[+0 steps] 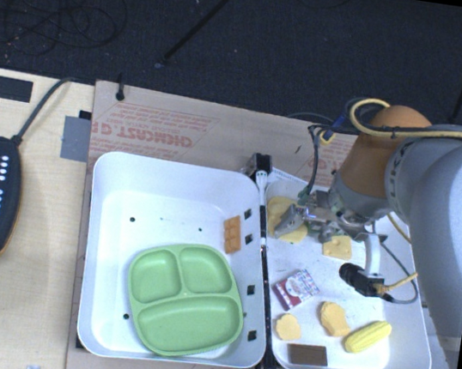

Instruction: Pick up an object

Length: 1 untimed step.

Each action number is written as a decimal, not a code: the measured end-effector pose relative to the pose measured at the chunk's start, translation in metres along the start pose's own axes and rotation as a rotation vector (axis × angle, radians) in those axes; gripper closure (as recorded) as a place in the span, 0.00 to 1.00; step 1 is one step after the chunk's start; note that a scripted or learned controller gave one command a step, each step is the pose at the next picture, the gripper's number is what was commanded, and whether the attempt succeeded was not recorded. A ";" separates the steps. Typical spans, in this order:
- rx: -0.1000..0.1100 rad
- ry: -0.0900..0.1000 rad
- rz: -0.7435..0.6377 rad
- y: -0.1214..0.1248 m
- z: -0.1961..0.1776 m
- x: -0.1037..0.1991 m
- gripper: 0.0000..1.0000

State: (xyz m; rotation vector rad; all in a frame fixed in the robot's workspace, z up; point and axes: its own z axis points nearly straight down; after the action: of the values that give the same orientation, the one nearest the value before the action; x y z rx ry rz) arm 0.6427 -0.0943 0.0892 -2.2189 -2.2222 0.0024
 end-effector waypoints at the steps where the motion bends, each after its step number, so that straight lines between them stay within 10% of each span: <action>1: 0.001 0.001 0.000 0.001 0.001 0.011 0.00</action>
State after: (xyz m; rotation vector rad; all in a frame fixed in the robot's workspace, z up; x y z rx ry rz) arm 0.6435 -0.0832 0.0877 -2.2181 -2.2210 0.0029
